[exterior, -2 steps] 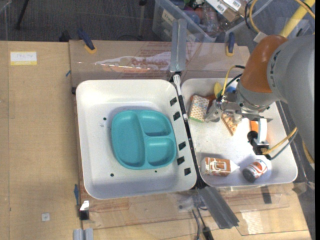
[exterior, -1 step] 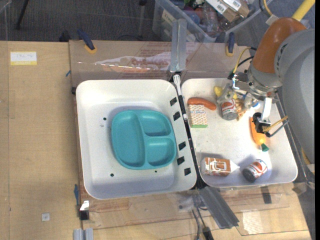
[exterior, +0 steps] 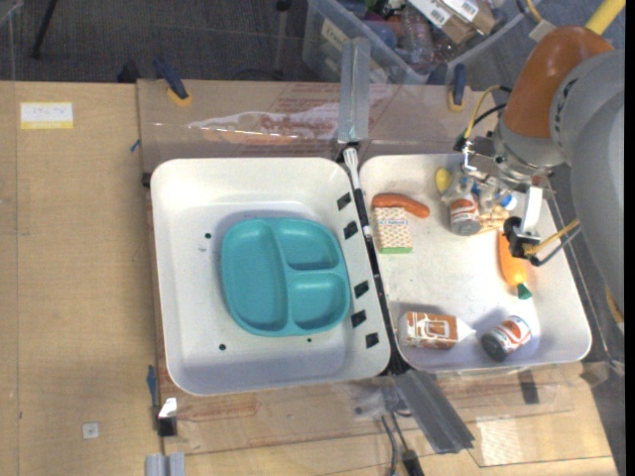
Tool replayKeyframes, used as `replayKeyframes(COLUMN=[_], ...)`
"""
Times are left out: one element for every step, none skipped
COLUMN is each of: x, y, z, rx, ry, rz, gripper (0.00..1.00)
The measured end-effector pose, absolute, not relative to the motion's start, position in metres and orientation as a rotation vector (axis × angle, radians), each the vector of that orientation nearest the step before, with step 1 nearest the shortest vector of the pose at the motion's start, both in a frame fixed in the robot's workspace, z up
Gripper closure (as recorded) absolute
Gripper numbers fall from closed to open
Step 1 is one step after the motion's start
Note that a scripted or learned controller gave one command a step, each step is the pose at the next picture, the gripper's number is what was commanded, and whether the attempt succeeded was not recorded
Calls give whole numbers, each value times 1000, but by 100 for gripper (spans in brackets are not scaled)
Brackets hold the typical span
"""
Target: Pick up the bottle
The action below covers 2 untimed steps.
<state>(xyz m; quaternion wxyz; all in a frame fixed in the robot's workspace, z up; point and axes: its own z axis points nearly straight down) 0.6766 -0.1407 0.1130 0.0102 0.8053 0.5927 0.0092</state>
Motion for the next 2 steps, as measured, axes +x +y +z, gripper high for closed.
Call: replayKeyframes(x=[667, 666], y=[-54, 42], z=[284, 186], rx=[2430, 2501], ry=[1988, 1902], rz=[3, 0], gripper=[100, 100])
